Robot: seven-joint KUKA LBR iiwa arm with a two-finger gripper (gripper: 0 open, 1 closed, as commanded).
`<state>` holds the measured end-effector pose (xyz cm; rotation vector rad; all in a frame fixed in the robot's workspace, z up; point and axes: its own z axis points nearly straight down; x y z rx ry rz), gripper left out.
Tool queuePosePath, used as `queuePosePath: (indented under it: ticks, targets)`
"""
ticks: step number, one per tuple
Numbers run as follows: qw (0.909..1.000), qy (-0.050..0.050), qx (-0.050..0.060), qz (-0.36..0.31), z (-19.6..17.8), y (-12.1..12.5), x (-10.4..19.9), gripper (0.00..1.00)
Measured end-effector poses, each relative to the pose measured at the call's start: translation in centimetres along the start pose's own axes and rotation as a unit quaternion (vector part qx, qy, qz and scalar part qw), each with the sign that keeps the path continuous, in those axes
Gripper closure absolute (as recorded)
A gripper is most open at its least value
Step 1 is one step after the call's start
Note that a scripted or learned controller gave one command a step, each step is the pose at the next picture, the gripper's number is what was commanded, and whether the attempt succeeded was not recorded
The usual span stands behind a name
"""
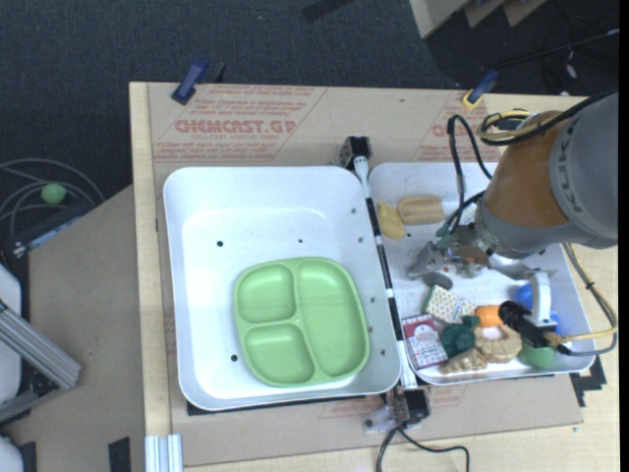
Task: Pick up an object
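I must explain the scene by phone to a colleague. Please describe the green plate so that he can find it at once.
Look at the left white bin, the larger of the two on the bench. In its lower half lies the green plate, apart from the gripper in the right bin. It is pale green, with rounded corners and three compartments; the small toys all lie in the right bin.

A pale green plate (298, 321) lies in a white bin (197, 214); the arm (550, 185) is grey with an orange band.

The brown board (246, 116) under the bins reads, seemingly, "CHEMCAST GP".
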<state>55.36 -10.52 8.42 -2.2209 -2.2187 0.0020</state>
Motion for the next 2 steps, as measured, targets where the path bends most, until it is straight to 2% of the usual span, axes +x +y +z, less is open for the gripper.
queuePosePath:
  ticks: [1,2]
  targets:
    - [1.0,0.0,-0.002,0.0,-1.0,0.1,0.0,1.0]
    - [1.0,0.0,-0.002,-0.001,-10.1,-1.2,6.8,1.0]
